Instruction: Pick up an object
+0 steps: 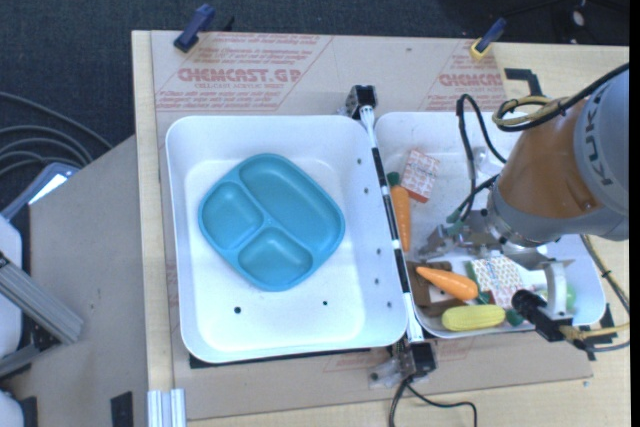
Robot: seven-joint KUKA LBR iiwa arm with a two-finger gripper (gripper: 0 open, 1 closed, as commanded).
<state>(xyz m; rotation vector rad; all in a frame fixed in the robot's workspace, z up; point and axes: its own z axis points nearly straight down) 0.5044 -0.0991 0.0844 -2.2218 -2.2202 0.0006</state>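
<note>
The arm (pixel 560 175) hangs low over the right bin (pixel 440 127), so this looks like the reach before a grab; whether its gripper (pixel 478 240) is open or closed, I cannot tell. The likeliest target, a carrot (pixel 447 281), lies at the bin's 7 o'clock corner, long axis running 10-to-4, thick end toward 4, just above a yellow corn cob (pixel 472 318). Next it must settle over the carrot and close across its width.

"CHEMCAST GP" on bench sheet (pixel 240 75), "KU" on arm (pixel 600 150)

arm (pixel 590 165): grey casing | orange band above wrist | black lettering | black and yellow cables
</note>
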